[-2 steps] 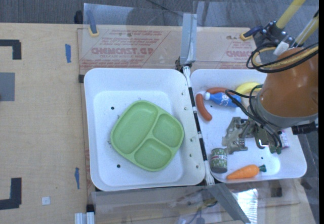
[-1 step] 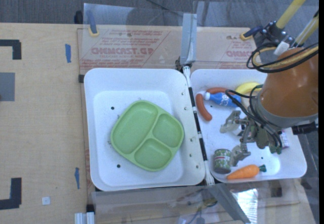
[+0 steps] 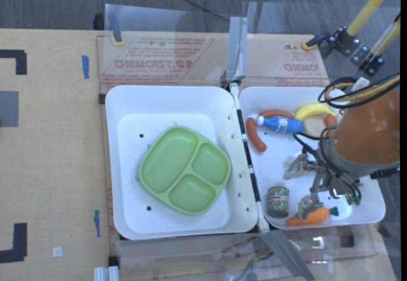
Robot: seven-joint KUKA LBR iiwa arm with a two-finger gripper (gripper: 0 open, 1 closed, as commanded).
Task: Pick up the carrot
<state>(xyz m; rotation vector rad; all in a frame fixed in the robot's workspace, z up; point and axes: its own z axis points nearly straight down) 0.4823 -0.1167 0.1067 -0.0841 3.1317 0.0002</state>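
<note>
Carrot: lies near the front edge of the right bin, lengthwise along that edge, its orange body pointing left and its green top at the right end.
Hand: reaches down over the front part of the right bin, its metal fingers directly above the carrot's thicker end; whether they are spread or pressed together cannot be made out, and no carrot shows between them.
Arm: orange band above the wrist, coming in from the right and covering the right part of that bin.
Can: small green-labelled tin, upright, just left of the carrot.
Bottle: blue and white, on its side toward the back of the right bin.
Sausages: two, beside the bottle.
Banana: right of the bottle.
Left bin: holds a green divided plate with three compartments.
Surface: pale wood, carrying both bins side by side.
</note>
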